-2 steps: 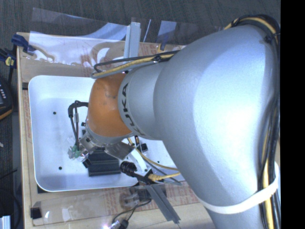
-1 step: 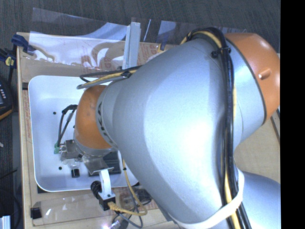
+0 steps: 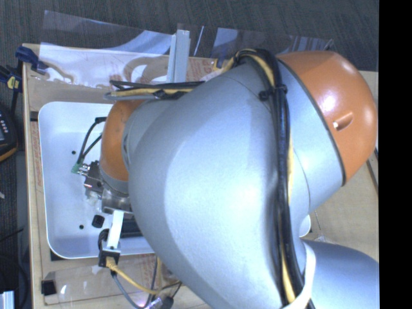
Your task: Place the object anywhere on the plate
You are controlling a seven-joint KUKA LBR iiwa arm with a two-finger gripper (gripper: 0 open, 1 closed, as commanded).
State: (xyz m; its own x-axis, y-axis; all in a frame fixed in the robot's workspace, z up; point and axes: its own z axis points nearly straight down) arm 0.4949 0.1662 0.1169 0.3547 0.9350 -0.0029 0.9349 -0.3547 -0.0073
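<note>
My grey arm with its orange band (image 3: pixel 119 140) fills the middle of the camera view and hides most of both bins. The gripper (image 3: pixel 95 184) hangs low over the left white bin (image 3: pixel 55 172), near the middle of that bin's visible floor. Cables and a small green board sit at its wrist. A small dark piece (image 3: pixel 98 221) lies just below the gripper; I cannot tell whether it is an object or part of the tool. Whatever lies under the arm is hidden.
Bare white floor of the left bin shows to the left of the gripper. A yellow cable (image 3: pixel 129 282) loops past the bin's near edge. Clear plastic sheeting and a metal post (image 3: pixel 180 56) stand behind the bins.
</note>
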